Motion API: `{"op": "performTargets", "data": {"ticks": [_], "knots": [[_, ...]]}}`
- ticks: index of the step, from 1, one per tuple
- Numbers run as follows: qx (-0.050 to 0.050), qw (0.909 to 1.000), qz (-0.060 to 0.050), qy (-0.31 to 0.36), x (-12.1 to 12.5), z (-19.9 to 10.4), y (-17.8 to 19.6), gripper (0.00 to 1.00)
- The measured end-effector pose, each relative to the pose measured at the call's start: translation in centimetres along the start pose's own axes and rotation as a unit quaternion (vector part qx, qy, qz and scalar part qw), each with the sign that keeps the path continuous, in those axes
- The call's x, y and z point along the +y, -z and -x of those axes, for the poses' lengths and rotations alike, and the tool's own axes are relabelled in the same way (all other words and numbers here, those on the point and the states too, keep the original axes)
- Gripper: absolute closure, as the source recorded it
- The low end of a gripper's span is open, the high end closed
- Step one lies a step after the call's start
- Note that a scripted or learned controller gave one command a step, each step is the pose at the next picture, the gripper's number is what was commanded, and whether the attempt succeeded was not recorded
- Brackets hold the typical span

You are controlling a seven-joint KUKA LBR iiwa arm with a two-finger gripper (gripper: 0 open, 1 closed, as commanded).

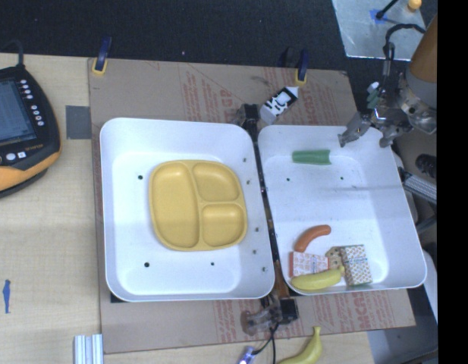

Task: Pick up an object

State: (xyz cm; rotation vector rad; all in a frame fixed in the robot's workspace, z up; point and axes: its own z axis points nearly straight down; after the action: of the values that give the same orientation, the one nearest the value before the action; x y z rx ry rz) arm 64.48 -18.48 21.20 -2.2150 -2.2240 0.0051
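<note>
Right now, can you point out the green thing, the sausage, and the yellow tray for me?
green thing [310, 157], camera view, middle of its length.
sausage [312, 237], camera view, middle of its curved body.
yellow tray [173, 203], camera view, floor of its large left compartment.

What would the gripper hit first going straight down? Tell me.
Probably the bare floor of the right bin near its far right corner. The gripper hangs open there, right of the green piece; depth is unclear.
</note>
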Motion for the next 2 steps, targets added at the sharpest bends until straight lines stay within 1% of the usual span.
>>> {"op": "performTargets", "data": {"ticks": [1, 2], "knots": [[0.0, 1.0, 0.0, -0.001, -6.0, 2.7, 1.9, 0.0], [0.0, 1.0, -0.001, 0.001, 1.1, -3.2, -8.4, 0.0]]}}
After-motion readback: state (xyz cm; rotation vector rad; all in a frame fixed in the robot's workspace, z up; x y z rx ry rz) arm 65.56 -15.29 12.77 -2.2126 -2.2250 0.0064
